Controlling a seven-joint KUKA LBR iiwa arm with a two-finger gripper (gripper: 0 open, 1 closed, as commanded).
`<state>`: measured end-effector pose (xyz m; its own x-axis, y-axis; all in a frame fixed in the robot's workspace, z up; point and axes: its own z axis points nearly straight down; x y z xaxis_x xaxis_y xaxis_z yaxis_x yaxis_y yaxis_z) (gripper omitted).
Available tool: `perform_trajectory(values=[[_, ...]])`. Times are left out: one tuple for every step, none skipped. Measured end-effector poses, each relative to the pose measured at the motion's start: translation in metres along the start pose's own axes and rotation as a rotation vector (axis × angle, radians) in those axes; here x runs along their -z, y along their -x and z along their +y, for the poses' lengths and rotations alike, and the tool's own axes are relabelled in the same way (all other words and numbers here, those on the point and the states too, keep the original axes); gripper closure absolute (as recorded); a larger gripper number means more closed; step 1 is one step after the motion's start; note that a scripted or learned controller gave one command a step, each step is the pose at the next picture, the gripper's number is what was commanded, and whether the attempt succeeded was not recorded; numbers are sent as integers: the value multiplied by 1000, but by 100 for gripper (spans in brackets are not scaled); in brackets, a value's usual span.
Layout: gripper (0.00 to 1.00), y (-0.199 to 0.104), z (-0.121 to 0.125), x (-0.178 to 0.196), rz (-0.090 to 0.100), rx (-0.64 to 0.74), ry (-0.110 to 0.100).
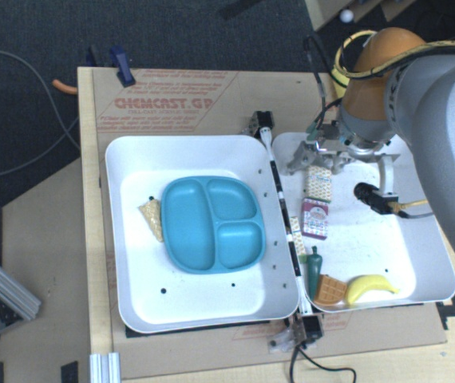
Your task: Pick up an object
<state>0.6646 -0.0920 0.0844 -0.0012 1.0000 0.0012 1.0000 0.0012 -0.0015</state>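
My gripper [321, 159] hangs low over the far end of the right bin [419, 254], open, with its fingers spread to either side of the top end of a white dotted packet [319, 185]. Nothing is held between them. Just nearer than that packet lies a maroon packet [315, 219]. Along the bin's near left side are a small green bottle-like item [313, 266], a brown waffle piece [330, 291] and a yellow banana [369, 288].
The left bin [132, 278] holds a blue divided plate [211, 222] with a tan cracker [152, 216] at its left edge. The bins' shared wall [282, 214] runs just left of the packets. The arm's grey body [443, 126] covers the right bin's far right corner.
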Motion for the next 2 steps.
perform_trajectory(values=[[0,8,-54,0,-1,-2,-1],[0,12,1,1,-2,1,3]])
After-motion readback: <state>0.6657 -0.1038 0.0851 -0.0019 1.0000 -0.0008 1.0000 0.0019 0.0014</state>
